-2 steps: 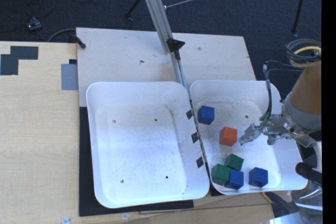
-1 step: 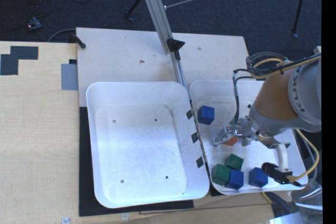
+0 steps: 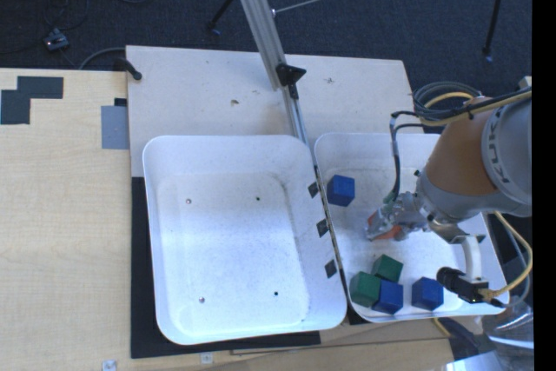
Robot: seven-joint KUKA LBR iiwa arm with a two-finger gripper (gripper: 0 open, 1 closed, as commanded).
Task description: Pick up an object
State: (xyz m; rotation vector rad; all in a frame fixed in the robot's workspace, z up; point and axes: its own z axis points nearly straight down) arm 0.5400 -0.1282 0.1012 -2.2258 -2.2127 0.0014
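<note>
since every block sits in the right bin (image 3: 365, 154), the tool (image 3: 383, 224) hangs low there, between the lone blue block (image 3: 341, 189) and the near cluster (image 3: 388, 282); its grip state i cannot tell.

My gripper (image 3: 382, 226) is low in the right bin (image 3: 365, 154) (the left bin (image 3: 174, 178) is beside it), near a blue block (image 3: 341, 189).

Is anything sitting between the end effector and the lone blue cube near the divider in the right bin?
Nothing visible does. The end effector hangs right of the blue cube, with bare floor of the right bin between them.
</note>
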